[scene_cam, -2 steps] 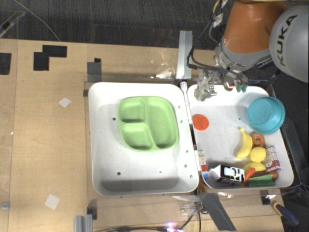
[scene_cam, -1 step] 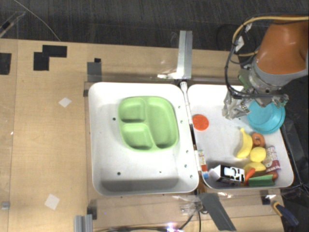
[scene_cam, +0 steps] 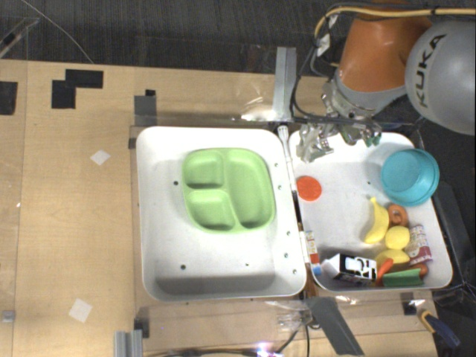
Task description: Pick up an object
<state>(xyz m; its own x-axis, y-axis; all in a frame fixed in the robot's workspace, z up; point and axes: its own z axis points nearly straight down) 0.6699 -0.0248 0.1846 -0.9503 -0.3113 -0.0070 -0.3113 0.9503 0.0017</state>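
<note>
My gripper (scene_cam: 315, 146) hangs over the back left corner of the right bin (scene_cam: 338, 171), open with nothing between its fingers. A small orange disc (scene_cam: 309, 189) lies on the bin floor just in front of it. A blue bowl (scene_cam: 409, 175) stands at the bin's right side. Toward the front right lie a banana (scene_cam: 377, 222), a yellow lemon (scene_cam: 397, 238), a small brown-orange piece (scene_cam: 399, 215), a black and white box (scene_cam: 355, 266), a green block (scene_cam: 402, 278) and a red stick (scene_cam: 384, 268). The arm covers the bin's back edge.
A green divided plate (scene_cam: 225, 188) sits in the middle of the left bin (scene_cam: 160, 222). A raised wall (scene_cam: 291, 199) parts the two bins. A metal post (scene_cam: 283, 80) stands behind them. Bare wooden bench stretches to the left.
</note>
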